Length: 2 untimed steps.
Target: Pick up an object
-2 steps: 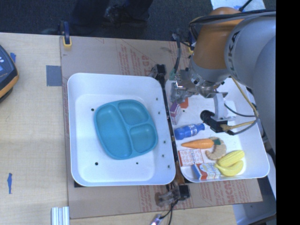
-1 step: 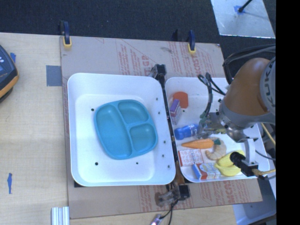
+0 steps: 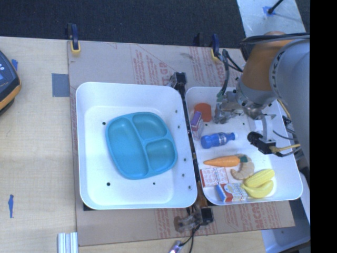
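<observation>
Illumination is bright and even across the bench. The two shallow white plastic bins (image 3: 84, 141) approach overexposure, with little surface detail. Shadows are soft and short. The dark floor at far is underexposed. Overall sharpness is moderate, with slight softness throughout.

We see 2 shallow white bins side by side on the bench. The left bin (image 3: 84, 141) holds a light blue divided plastic tray (image 3: 140, 144). In the right bin (image 3: 295, 186) lie a small blue bottle (image 3: 217, 139), an orange toy carrot (image 3: 224, 162), a yellow toy banana (image 3: 259, 182) and a red-and-white carton (image 3: 212, 177). The grey arm's gripper (image 3: 230, 111) hangs low over the right bin's far end, beside a small orange-red block (image 3: 202, 111).
</observation>
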Available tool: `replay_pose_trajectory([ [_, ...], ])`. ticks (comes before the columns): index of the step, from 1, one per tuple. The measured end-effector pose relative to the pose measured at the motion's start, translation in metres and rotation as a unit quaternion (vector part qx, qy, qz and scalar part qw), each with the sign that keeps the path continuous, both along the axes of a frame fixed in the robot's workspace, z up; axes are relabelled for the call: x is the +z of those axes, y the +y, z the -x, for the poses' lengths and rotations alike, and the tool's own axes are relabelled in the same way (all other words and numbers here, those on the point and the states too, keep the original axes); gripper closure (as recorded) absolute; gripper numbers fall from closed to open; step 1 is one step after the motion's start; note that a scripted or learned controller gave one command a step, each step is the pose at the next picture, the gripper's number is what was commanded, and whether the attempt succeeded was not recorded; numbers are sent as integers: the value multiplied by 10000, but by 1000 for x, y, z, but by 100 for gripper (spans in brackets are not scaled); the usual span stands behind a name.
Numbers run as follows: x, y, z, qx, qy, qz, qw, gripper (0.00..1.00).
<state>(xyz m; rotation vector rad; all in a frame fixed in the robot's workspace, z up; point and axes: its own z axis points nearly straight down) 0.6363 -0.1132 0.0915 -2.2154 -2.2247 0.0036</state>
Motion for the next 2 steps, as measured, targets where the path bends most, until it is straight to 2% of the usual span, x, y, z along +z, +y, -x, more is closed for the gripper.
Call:
replay_pose_trajectory([
  [1, 1, 6, -20, 1, -10, -1, 10000, 0],
  [2, 102, 100, -21, 9, -10, -6, 10000, 0],
])
